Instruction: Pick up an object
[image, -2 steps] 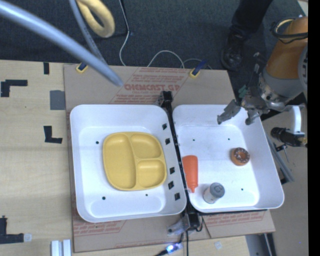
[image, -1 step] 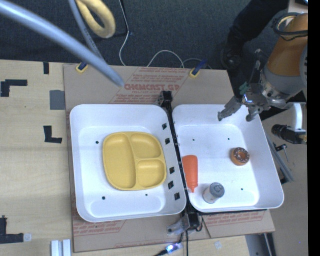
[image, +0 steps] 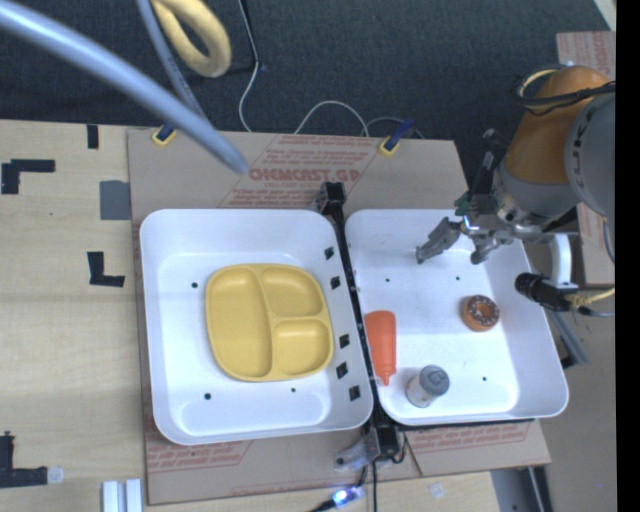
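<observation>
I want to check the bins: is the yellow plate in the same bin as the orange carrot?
No, the yellow plate lies in the left bin, while the carrot lies in the right bin.

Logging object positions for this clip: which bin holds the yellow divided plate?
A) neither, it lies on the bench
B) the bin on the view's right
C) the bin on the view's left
C: the yellow divided plate lies inside the left bin, apart from the carrot and doughnut in the other.
</observation>
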